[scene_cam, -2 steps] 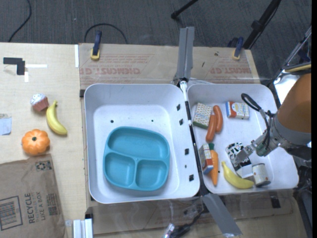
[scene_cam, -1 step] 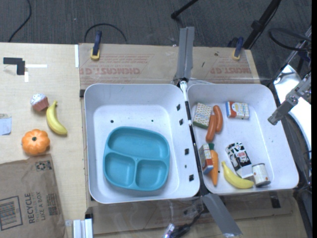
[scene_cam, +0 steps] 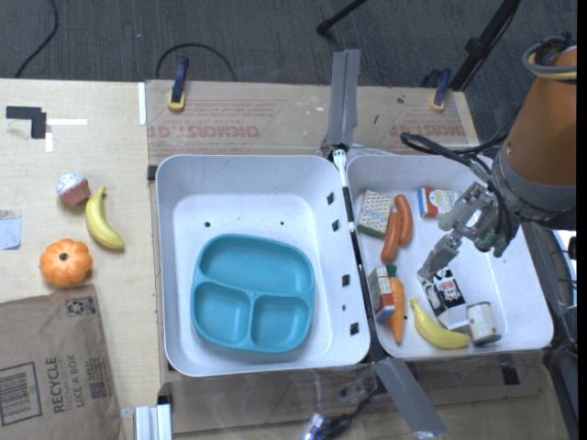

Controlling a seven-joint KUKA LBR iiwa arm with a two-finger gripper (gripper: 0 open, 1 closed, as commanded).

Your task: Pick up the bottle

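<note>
In the right bin (scene_cam: 523, 273), a small dark bottle (scene_cam: 447, 293) with a white and red label lies near the front, between a banana (scene_cam: 438, 328) and a can (scene_cam: 483, 324). My gripper (scene_cam: 447, 236) hangs over the middle of this bin, just behind and above the bottle. It is open with nothing between its fingers. The lower fingertip (scene_cam: 433, 266) is close to the bottle's far end. I cannot tell whether it touches it.
The right bin also holds a green-white box (scene_cam: 374, 212), a sausage (scene_cam: 396, 227), a small carton (scene_cam: 438, 202), a labelled packet (scene_cam: 381, 287) and a carrot (scene_cam: 397, 312). A blue divided plate (scene_cam: 252, 293) lies in the left bin (scene_cam: 183, 200). A banana, cupcake and pumpkin lie on the bench at the left.
</note>
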